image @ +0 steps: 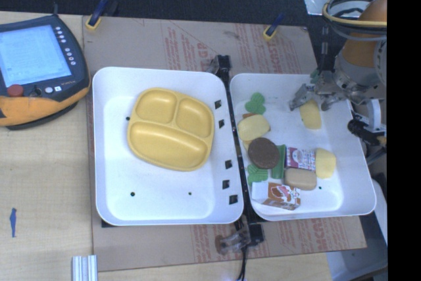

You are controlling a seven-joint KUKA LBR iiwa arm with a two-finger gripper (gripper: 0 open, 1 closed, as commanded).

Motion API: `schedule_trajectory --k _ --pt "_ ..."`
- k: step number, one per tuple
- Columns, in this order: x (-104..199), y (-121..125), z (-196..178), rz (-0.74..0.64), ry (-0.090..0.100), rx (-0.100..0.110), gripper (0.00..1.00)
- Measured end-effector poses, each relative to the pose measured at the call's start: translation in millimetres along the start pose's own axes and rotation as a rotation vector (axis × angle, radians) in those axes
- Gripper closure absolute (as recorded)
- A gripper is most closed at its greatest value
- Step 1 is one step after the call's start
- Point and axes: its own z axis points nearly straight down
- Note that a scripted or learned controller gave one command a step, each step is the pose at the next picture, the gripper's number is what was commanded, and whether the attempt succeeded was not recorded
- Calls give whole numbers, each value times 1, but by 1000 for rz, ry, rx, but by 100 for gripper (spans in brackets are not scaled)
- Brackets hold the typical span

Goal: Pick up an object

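Over right bin's [355,204] far corner, metal gripper [318,97] splayed wide, gripping nothing; just beneath, smooth pale-yellow block [311,116]. Left, glossy yellow three-compartment tray [172,129].

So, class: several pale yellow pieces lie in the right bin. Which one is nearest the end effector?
The yellow piece at the bin's far right, just below the end effector; the other yellow pieces lie farther toward the bin's left and near edges.

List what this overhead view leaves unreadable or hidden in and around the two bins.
- Hand: whether it grips the pale yellow block below it; too small and dark in the camera view.
- Green toy pieces: partly covered by the brown round cookie.
- Printed packets: text too small to read.
- Teach pendant: screen glare, left edge cuts it off.
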Motion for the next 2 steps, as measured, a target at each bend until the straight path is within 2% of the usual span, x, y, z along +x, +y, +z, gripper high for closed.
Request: schedule_trajectory --k 1,2 --pt "0 -29 1 3 1 7 0" --pt "11 0 0 0 1 0 0"
